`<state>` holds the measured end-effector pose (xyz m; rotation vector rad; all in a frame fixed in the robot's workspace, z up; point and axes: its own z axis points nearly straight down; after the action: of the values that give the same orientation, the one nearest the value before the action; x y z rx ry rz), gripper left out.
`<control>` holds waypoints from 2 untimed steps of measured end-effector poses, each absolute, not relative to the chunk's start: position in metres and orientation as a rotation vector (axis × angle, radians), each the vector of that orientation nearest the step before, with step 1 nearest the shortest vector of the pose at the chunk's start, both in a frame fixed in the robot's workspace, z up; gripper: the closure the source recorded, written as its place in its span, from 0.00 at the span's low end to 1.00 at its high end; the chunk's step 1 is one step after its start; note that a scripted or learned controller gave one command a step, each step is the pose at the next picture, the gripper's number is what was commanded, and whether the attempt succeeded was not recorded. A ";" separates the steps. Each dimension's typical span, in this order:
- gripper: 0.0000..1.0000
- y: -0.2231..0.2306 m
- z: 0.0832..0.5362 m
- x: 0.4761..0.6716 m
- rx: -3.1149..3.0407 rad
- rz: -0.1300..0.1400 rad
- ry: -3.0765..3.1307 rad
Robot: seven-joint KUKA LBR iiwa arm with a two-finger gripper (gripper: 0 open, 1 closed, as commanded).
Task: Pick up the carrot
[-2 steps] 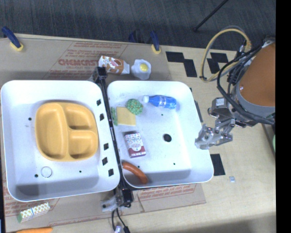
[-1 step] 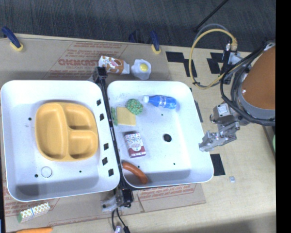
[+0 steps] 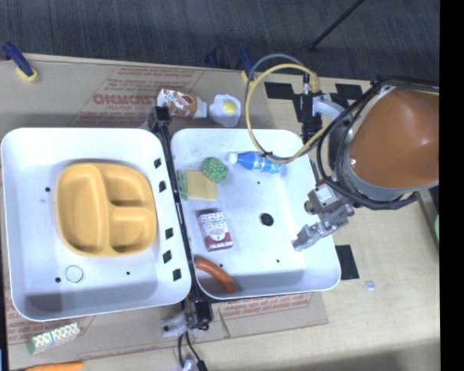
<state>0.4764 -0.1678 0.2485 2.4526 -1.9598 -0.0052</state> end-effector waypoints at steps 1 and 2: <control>1.00 -0.199 0.309 0.477 2.865 -0.003 -1.288; 1.00 -0.201 0.355 0.484 3.129 0.007 -0.315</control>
<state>0.4843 -0.2007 0.3554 3.1292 -0.3150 0.0075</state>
